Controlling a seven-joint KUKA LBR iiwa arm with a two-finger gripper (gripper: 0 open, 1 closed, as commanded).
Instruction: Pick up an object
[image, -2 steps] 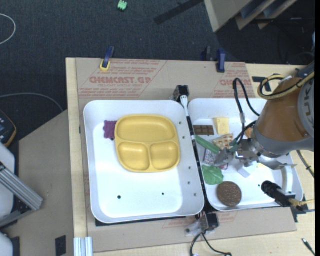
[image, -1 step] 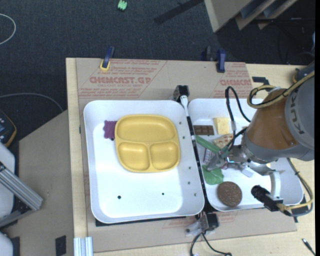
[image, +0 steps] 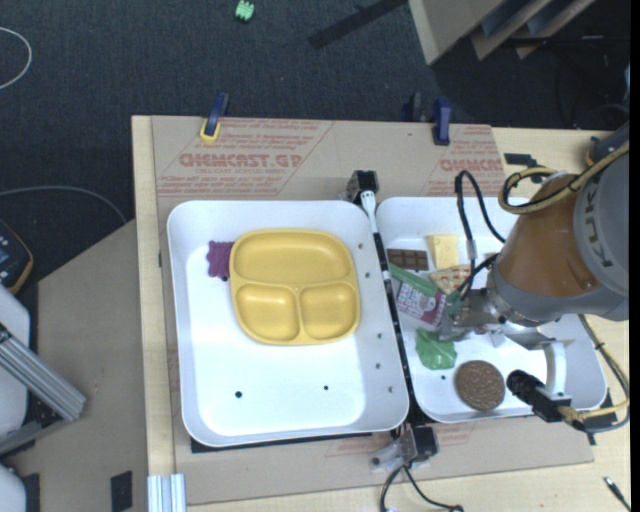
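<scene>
The right bin (image: 400, 214) holds a brown bar (image: 408, 259), a pale yellow block (image: 443, 248), a purple-and-white wrapped packet (image: 415, 299), a green object (image: 434, 351) and a round brown cookie (image: 480, 385). My gripper (image: 455, 322) reaches down from the right, its tip just above the green object and beside the packet. The arm's wrist hides part of the bin's middle.
The left bin (image: 200, 340) carries a yellow three-compartment plate (image: 295, 285) with a purple item (image: 219, 259) peeking out at its left edge. Cables loop over the right bin's far side. Clamps sit on the board's back edge.
</scene>
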